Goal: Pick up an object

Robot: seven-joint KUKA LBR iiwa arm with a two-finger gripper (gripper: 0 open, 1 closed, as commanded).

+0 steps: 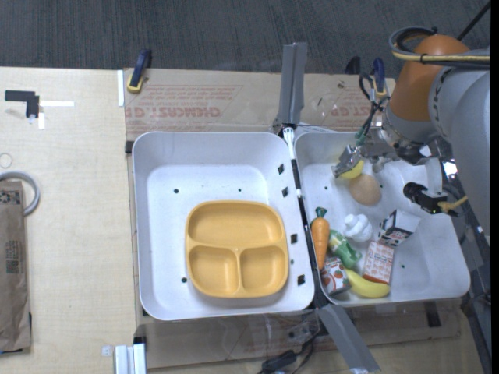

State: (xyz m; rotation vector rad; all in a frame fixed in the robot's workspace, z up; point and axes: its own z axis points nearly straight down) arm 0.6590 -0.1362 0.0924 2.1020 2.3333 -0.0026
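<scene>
One grey arm with an orange band reaches from the right, its two-finger claw [352,164] low over the right white bin [437,275], seemingly closed on a small yellow object [353,171]; a round tan egg-like object [365,191] sits just beside it.

Two bins [148,209] — one tray [236,248], one carrot [320,240], perhaps two bananas [366,287].

The wooden bench [62,209] is bearing two white bins [144,232], a cardboard sheet [203,100] and a brown paper bag [12,271].
</scene>
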